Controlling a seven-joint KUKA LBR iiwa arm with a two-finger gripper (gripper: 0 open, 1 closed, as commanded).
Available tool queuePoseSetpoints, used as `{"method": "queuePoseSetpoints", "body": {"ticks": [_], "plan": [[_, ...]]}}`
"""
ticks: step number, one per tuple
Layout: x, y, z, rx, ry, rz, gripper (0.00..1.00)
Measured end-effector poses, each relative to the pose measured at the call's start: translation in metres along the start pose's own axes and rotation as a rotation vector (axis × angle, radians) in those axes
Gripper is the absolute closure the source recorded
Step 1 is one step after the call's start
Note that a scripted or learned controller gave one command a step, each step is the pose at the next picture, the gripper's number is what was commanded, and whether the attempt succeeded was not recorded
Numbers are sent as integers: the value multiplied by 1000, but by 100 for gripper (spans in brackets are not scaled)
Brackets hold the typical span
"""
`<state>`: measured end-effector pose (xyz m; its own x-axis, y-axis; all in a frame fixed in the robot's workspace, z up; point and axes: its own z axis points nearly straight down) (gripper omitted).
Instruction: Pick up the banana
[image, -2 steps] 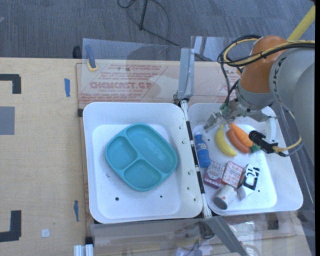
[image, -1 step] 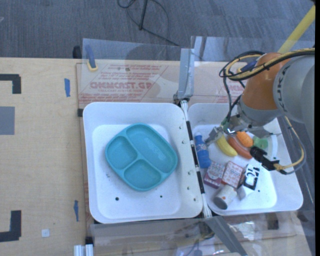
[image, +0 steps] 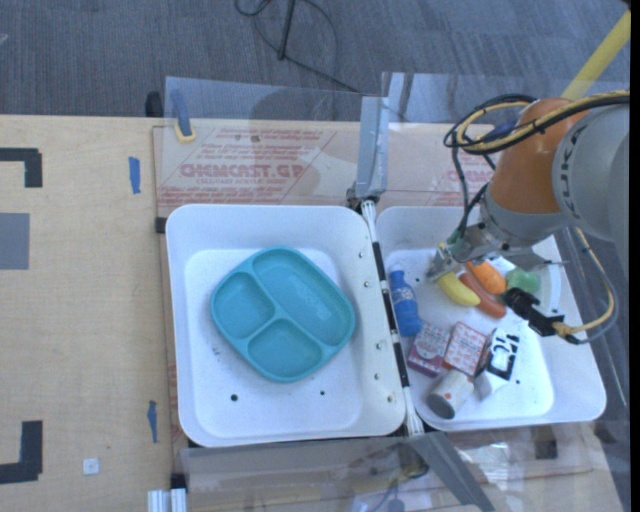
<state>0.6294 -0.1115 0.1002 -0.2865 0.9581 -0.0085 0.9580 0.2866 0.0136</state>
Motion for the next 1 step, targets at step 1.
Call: {"method": "queuePoseSetpoints", "body": {"ticks": [1], "plan": [[56,58,-86,10,7,-41,100]]}}
